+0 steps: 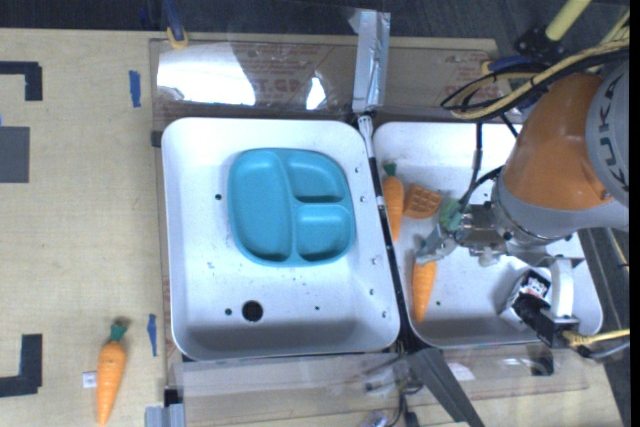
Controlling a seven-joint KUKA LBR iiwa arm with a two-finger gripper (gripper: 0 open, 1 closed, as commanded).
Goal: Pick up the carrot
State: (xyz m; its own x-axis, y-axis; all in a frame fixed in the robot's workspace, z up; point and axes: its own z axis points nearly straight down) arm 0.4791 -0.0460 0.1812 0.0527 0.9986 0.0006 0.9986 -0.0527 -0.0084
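Two carrots lie in the right bin. One carrot rests along the bin's left wall with its green top pointing away. The other carrot lies nearer the front, its green top up against my gripper. The gripper reaches in from the right and hangs low just above that carrot's top end. The arm's grey and orange wrist covers the right part of the bin. A third carrot lies outside the bins on the wooden bench at the front left.
An orange waffle-like piece sits beside the far carrot. The left bin holds a blue divided plate and a small dark spot. Cables and a black-and-white fitting hang by the arm.
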